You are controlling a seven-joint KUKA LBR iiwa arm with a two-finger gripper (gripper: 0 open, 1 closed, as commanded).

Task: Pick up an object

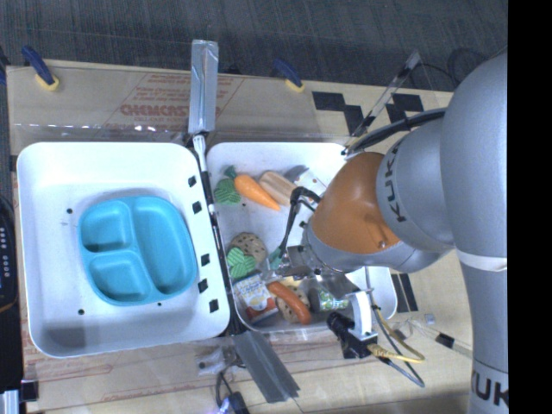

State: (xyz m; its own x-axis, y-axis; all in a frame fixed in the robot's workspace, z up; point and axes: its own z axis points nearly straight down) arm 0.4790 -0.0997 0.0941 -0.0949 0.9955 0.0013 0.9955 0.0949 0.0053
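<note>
Camera view: two white bins side by side on the bench (95,89). Landmark is the right bin (259,152), which holds all the loose toy food. The left bin (34,231) has a blue divided tray (138,248) in its middle. Inside the right bin, at its far end, a carrot (255,191) with a green top lies beside a tan bread-like piece (278,185). Mid-bin, near the divider, sits a speckled round cookie-like item (247,247) on something green. At the near end lie a small printed packet (253,293) and a sausage (290,302). The arm (405,205) comes over the right side of this bin, its orange band above the bin's middle, and the end effector (295,270) sits low near the cookie and the sausage. Cannot tell how the end effector is set; the wrist hides it, and nothing visibly sits in it. No object is clearly lifted. Judgement: likely target is the sausage or the cookie, directly below the wrist. Both look like light, rigid, smooth plastic, so probably slippery and not fragile. Take the sausage across its short width at mid-length; the cookie across its edges. The clutter is tight, so neighbours may get nudged.
</note>
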